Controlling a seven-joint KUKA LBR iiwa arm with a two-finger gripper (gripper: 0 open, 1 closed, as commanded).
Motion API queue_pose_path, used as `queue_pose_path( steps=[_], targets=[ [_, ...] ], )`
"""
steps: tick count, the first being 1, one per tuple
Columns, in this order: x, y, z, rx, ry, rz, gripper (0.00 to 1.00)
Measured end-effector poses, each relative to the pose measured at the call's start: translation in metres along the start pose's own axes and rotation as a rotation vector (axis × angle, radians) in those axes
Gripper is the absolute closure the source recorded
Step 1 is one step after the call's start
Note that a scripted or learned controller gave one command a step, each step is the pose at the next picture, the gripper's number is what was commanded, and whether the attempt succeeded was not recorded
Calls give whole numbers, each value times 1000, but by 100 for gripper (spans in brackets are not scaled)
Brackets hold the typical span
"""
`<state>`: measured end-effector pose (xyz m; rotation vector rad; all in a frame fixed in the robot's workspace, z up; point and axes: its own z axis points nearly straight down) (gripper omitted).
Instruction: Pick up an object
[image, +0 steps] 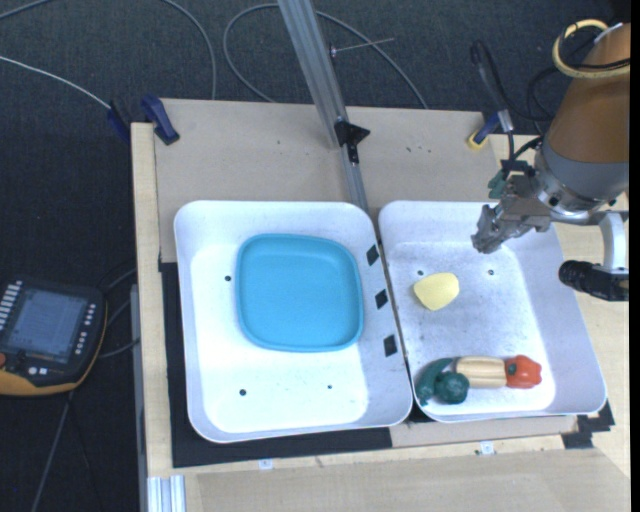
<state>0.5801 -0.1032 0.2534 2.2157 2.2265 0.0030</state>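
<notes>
Yellow lump (437, 291) is seen mid right bin (560, 320), long axis roughly left-right, slightly tilted, blunt end toward the left bin (200, 300). Nothing is touching it. Tan roll (481, 372) lies along the right bin's near wall, axis left-right, red piece (523, 372) at its right end, green piece (443, 385) at its left. Blue plate (299, 291) is set in the left bin. Tool (490, 238) is positioned over the right bin's far side, apart from the lump; finger state cannot be told. Both bins sit on the counter (250, 130).
</notes>
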Motion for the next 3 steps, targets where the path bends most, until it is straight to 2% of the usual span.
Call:
queue_pose_path(
  steps=[2,3],
  targets=[
    [108,-4,16,2,0,0,100],
    [164,7,26,2,0,0,100]
  ],
)
